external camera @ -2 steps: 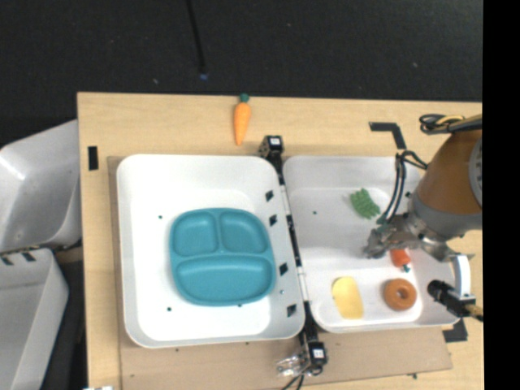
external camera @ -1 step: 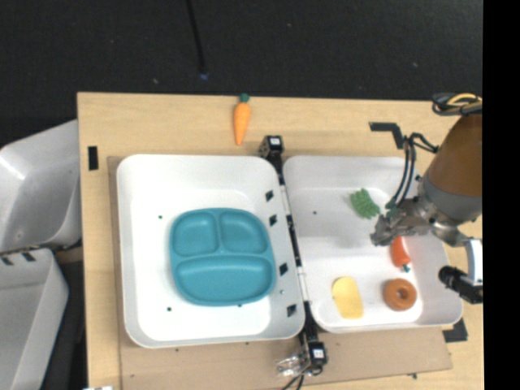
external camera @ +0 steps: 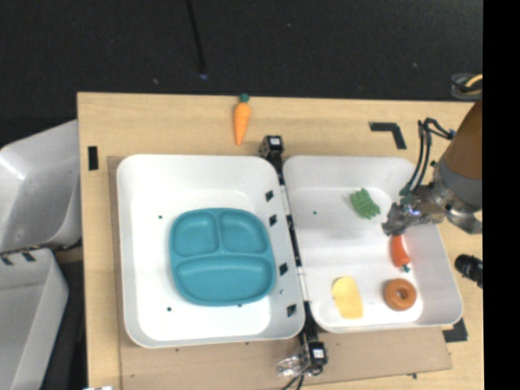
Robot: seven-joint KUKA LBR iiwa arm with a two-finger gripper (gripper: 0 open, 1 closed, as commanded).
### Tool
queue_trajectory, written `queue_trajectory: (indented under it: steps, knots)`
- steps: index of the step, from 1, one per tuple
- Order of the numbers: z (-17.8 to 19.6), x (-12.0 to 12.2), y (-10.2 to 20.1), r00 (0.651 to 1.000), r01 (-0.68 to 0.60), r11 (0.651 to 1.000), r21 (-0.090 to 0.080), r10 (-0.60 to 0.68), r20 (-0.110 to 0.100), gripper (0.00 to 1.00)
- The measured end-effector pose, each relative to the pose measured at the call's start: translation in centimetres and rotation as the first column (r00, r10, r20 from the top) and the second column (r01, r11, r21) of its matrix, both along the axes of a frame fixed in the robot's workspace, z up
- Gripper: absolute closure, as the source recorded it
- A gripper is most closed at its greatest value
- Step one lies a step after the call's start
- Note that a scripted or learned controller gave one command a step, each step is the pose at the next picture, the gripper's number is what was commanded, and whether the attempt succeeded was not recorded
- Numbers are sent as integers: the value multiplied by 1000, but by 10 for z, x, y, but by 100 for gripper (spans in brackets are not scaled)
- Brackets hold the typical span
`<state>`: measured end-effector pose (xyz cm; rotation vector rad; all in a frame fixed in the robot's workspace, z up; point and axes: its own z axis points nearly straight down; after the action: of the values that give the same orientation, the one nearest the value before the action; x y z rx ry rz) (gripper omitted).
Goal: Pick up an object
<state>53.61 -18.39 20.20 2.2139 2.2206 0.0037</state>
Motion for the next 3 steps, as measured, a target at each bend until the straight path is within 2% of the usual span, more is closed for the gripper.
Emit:
queue_trajectory:
  steps: [1,2,3]
  knots:
    - [24,1,-1,1000,-1,1000,1,1,-2,100]
    - [16,19,49,1000,-4,1000,3,4,-5,100]
    - [27,30,100,1000,-5,1000,3,5,-3,100]
